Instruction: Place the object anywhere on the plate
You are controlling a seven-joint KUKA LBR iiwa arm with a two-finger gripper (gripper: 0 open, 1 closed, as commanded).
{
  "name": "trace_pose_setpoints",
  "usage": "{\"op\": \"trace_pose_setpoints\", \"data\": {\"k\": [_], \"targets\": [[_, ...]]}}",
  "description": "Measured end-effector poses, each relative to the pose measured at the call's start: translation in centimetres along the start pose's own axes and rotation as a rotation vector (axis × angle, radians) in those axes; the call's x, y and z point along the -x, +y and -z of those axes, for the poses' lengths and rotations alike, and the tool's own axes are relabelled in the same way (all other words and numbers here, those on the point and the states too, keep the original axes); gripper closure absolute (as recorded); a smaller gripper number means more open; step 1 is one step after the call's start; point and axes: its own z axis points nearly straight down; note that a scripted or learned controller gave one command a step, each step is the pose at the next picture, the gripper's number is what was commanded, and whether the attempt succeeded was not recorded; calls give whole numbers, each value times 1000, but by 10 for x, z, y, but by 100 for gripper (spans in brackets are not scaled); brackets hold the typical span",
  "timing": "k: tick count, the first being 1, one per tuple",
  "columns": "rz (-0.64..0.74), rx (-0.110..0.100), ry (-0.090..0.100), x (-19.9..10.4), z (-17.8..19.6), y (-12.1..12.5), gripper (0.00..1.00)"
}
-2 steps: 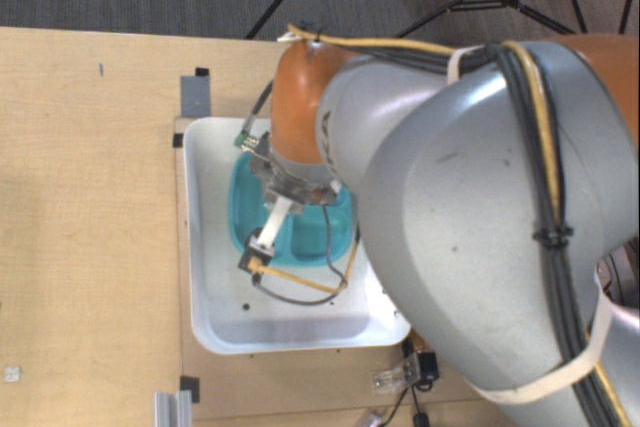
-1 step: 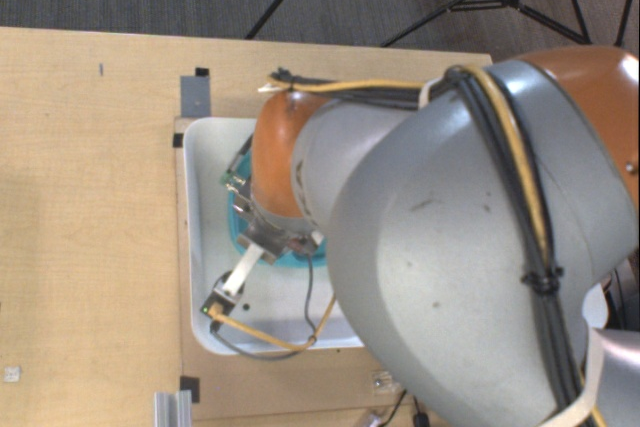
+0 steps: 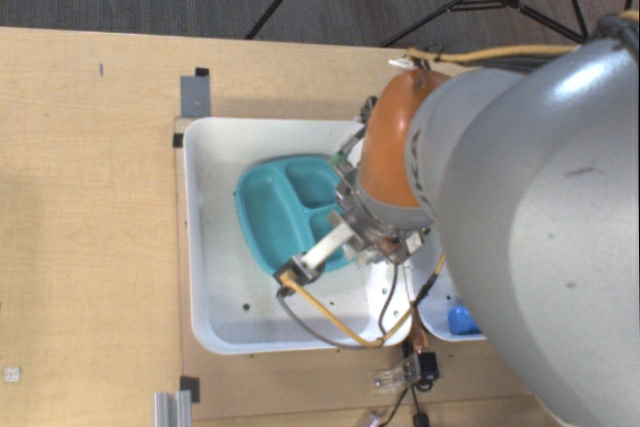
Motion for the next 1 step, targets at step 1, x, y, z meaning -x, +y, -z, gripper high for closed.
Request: {"op": "trace_pose_setpoints", "data": {"k": [1], "targets": [[2,3,12,-25,-78,-35,100]]}}
